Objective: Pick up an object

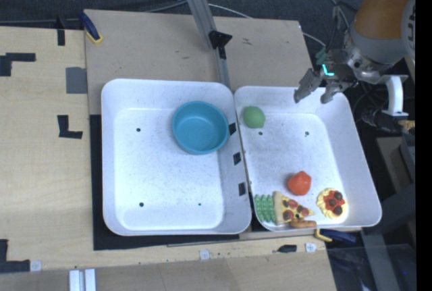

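My gripper [314,93] hangs over the far right corner of the right bin [307,127], its two fingers spread apart with nothing between them. A green ball [254,117] lies at that bin's far left, well to the left of the gripper. Near the front sit a red tomato-like object [300,182], a pizza slice toy [286,209] and a small round yellow piece with red spots [332,202]. A blue bowl [200,127] stands in the left bin [148,175], near its far right side.
A grey metal pole [200,9] slants down from the top to the gap between the bins. Cables run across the dark floor behind the bench. A yellow-and-blue clamp [92,30] sits at the board's far left corner.
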Tool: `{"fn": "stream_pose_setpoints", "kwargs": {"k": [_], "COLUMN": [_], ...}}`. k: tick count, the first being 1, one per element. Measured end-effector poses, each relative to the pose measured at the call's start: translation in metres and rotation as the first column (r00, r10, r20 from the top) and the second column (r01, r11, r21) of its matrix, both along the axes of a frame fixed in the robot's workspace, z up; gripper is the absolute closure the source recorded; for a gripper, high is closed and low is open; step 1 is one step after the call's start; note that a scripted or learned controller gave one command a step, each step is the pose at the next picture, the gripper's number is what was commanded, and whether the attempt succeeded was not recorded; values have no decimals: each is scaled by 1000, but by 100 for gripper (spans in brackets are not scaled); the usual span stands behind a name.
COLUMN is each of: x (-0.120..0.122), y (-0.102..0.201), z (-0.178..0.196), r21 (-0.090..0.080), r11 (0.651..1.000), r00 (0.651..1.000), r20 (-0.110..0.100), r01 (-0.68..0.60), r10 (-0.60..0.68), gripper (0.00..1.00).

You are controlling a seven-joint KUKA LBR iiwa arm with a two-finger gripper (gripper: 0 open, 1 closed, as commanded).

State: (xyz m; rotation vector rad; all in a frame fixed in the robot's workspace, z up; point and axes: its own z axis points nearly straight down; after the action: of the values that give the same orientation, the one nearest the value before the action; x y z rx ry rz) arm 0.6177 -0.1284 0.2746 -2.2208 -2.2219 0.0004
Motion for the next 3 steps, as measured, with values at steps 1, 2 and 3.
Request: {"fn": "stream_pose_setpoints", "kwargs": {"k": [1, 2, 3], "x": [0, 2, 1], "y": [0, -2, 1], "z": [0, -43, -107], "r21": [0, 0, 1], "r11": [1000, 1000, 1000], "r00": [1000, 1000, 1000], "r20": [0, -4, -6], "r01": [0, 0, 0], "r10": [0, 0, 0], "gripper": [0, 0, 0]}}
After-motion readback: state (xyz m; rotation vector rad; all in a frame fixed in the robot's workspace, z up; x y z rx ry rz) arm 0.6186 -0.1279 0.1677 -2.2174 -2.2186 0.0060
